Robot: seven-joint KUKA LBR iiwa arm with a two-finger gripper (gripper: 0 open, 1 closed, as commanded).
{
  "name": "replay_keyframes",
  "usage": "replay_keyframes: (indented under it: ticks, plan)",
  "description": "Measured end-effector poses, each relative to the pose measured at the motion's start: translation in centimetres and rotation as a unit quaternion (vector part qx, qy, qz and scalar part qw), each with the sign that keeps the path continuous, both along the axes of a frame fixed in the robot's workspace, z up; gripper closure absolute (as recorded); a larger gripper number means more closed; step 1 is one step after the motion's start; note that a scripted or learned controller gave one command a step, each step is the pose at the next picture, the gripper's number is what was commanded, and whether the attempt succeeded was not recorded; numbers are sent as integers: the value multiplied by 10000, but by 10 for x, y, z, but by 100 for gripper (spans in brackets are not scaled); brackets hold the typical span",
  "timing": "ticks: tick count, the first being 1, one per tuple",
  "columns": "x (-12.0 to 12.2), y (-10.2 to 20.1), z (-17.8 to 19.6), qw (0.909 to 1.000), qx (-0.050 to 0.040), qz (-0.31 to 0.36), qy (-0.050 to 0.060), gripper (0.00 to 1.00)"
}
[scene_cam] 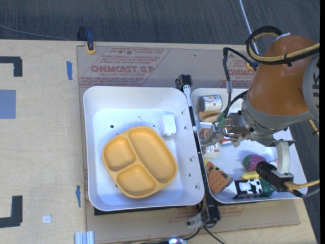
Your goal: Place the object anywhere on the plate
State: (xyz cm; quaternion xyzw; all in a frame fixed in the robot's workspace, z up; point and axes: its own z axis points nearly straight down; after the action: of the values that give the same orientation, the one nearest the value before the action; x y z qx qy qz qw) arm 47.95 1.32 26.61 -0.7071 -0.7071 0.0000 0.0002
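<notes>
The claw (221, 131) hovered low over the right shallow white bin (297, 173), and whether it was open or closed couldn't be told. Below it lay a waffle-patterned tan toy (218, 180), a purple-and-green toy (253, 162) and a small tin can (210, 103) above. Left of the claw, the left white bin (96, 151) held the three-compartment yellow plastic plate (139, 161) and a small white rectangular block (168, 125), just beside the plate's upper edge.

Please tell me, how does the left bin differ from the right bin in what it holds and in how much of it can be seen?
The left bin holds a yellow plate with three compartments and a small white object; the right bin holds a crowd of small things, among them a can and a waffle-like piece. The left bin lies in full view; the arm covers part of the right bin. Both are shallow and white.
</notes>
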Motion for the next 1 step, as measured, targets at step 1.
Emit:
replay_keyframes:
  ticks: [1]
  plan:
    - [0,0,0,10000,0,0,0,0]
